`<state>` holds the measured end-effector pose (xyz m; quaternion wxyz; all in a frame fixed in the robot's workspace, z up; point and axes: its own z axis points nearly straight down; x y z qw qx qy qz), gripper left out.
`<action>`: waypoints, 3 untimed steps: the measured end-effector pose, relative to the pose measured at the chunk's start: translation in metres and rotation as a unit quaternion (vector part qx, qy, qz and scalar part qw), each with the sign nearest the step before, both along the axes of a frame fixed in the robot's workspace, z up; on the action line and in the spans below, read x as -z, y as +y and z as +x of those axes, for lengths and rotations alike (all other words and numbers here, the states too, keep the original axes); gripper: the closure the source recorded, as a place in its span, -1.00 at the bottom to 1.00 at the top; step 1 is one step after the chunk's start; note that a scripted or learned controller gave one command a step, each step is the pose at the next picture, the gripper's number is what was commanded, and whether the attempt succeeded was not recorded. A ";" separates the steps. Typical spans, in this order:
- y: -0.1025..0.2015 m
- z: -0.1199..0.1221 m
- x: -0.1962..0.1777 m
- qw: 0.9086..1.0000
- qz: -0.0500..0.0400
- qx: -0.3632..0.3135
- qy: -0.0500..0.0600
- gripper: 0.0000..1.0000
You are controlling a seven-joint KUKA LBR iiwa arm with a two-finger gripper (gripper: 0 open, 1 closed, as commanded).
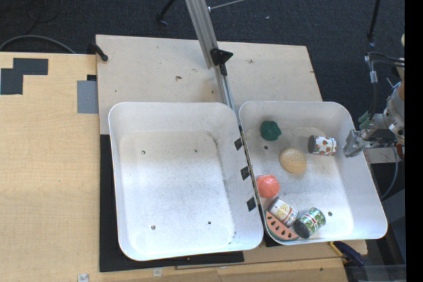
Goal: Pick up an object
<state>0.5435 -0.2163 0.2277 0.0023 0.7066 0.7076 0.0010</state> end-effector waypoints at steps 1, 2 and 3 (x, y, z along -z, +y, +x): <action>-0.001 0.000 -0.024 1.000 0.001 -0.001 0.002 1.00; 0.049 0.004 -0.019 1.000 0.002 -0.001 0.004 1.00; 0.093 0.021 -0.023 1.000 0.002 -0.001 0.003 1.00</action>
